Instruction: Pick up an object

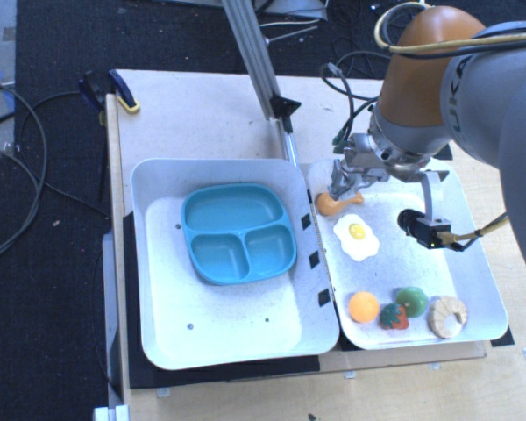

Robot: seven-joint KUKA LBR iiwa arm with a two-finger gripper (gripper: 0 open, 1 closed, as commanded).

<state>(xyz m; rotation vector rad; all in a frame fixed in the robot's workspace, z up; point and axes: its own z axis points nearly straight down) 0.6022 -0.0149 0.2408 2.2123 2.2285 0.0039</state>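
In the right bin (473, 261), several toy foods lie about. An orange-brown drumstick-like piece (331, 204) rests at the bin's far left corner. My gripper (344, 185) hangs just above and slightly right of it, close to touching. A fried egg (357, 238) lies just in front of that piece. Along the near edge sit an orange ball (363, 306), a red strawberry (394, 317), a green piece (412, 298) and a beige round piece (446, 316).
The left bin (158, 323) holds a blue divided plate (239, 232). A slanted metal strut (256, 55) comes down to the ridge between the bins just behind my gripper. A black cable fitting (423, 227) hangs off the arm over the right bin.
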